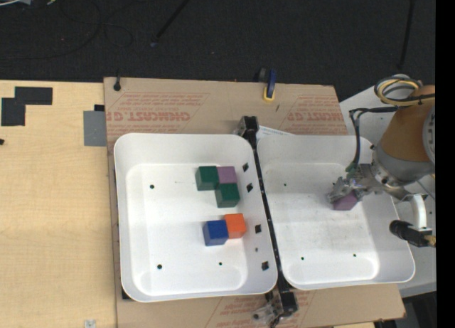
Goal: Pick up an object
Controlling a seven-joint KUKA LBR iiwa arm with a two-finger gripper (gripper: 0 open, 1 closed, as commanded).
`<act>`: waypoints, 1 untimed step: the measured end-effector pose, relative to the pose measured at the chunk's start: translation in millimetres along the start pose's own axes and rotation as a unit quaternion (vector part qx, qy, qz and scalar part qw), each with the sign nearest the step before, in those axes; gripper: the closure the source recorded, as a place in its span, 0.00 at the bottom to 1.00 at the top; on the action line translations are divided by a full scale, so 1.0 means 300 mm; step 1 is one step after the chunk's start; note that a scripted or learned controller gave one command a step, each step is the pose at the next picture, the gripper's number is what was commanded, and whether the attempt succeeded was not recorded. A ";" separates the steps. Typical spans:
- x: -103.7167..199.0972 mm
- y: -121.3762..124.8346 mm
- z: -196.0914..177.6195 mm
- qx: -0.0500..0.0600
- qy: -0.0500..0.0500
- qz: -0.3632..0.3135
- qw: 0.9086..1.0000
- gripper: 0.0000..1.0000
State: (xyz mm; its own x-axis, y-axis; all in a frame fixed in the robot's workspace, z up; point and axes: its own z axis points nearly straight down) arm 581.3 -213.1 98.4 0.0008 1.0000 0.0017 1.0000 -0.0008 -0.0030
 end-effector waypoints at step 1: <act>0.292 0.218 -0.136 -0.003 0.000 -0.004 1.000 1.00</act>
State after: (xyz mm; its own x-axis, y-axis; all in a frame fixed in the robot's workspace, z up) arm 646.9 -125.6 139.3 -0.0069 1.0000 0.0008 1.0000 0.0069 0.0032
